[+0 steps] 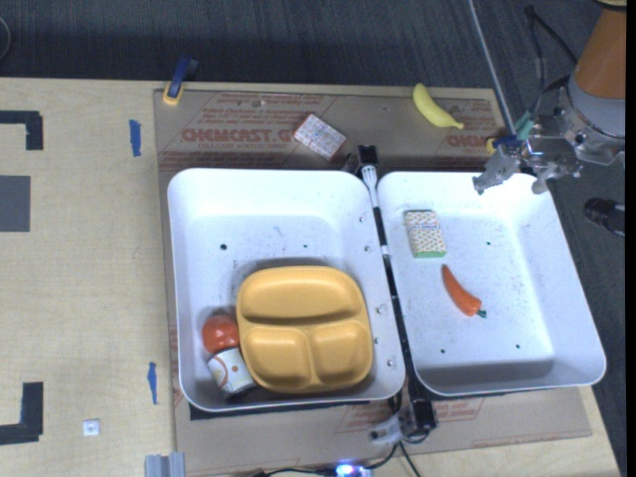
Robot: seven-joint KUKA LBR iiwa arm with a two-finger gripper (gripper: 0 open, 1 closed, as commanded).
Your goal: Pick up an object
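the bench is spreading wide and bare on the left of the camera view, and the two white bins are sitting side by side on it, their inner rims touching down the middle. the left bin is crowded along its near half: a big yellow divided tray is lying flat there, nearly reaching the near rim, leaving the far half open. the right bin is offering far more open floor. the arm is hanging over that bin's far right corner, and the gripper is sitting just at the rim; whether it is open or closed, i cannot tell. a small patterned box is lying near the right bin's left wall, with an orange carrot just beyond it toward the middle. an orange-and-white can is wedging between the tray and the left bin's near corner. a banana is resting outside, behind the bins.
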